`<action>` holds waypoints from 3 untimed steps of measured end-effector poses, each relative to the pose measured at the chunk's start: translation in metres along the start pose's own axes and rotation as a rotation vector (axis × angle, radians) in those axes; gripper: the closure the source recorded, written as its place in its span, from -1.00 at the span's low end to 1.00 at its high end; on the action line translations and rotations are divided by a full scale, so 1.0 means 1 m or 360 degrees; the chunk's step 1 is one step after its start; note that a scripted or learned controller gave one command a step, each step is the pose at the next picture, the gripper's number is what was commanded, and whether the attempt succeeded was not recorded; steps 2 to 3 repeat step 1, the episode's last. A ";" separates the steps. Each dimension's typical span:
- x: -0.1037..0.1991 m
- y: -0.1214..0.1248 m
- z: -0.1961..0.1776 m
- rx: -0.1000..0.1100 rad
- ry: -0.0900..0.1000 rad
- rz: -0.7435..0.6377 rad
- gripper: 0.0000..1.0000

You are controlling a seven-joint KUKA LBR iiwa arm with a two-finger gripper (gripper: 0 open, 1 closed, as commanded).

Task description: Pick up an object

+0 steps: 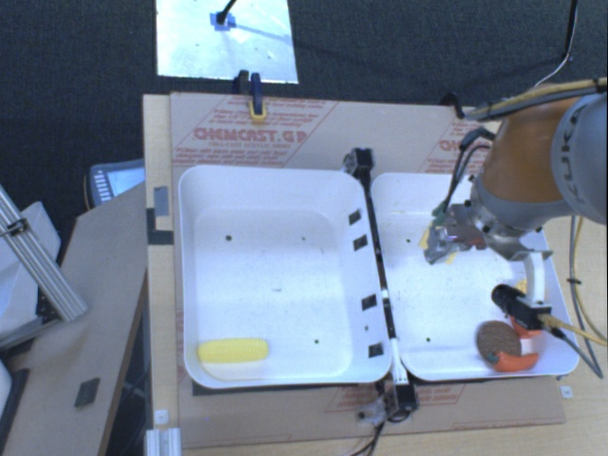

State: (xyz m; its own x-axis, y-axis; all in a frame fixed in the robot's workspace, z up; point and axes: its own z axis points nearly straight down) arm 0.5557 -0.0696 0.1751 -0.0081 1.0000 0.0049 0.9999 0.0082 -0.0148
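Here, two bins. The left bin (190,198) holds one yellow piece (233,351) in its near-left corner. The right bin (418,350) holds one brown disc (494,338) and one orange piece (518,360), touching, near-right. The arm (532,160) bends in from the right, with the gripper (440,248) angled down-left over the right bin. I cannot tell whether it is apart or together.

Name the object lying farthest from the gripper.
The yellow oblong piece, over in the left bin. The brown disc and orange piece lie in the right bin, where the gripper is.
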 end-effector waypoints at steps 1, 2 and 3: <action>-0.033 0.024 -0.154 -0.0055 -0.0016 0.0008 1.00; -0.033 0.024 -0.154 -0.0055 -0.0016 0.0008 1.00; -0.033 0.024 -0.154 -0.0055 -0.0016 0.0008 1.00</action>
